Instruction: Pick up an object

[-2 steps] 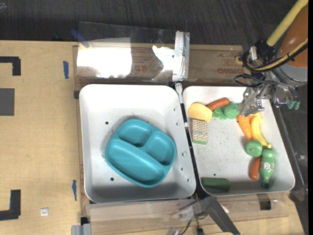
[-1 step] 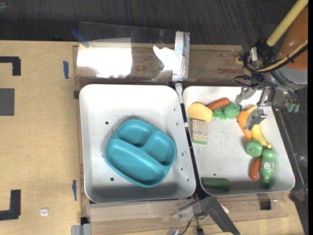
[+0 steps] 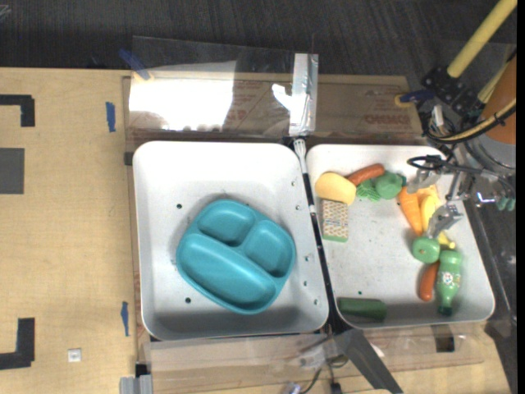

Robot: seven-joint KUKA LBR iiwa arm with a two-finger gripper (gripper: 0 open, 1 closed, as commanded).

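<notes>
The right bin (image 3: 377, 269) holds several toy foods. Along its far side lie a yellow piece (image 3: 335, 187), an orange carrot (image 3: 366, 173) and a green leafy piece (image 3: 382, 188). An orange and yellow pair (image 3: 414, 206) lies near the right side, with a green round piece (image 3: 425, 249) below it. A green bottle (image 3: 449, 280) and a small orange piece (image 3: 426, 284) lie at the near right. My gripper (image 3: 445, 210) hangs low over the bin's right side, just right of the orange and yellow pair, and nothing is visibly held.
A beige wafer (image 3: 335, 220) and a dark green cucumber (image 3: 362, 307) lie at the right bin's left side and near edge. The left bin (image 3: 156, 179) holds a teal divided plate (image 3: 236, 254). Cables and the arm (image 3: 484, 130) crowd the far right.
</notes>
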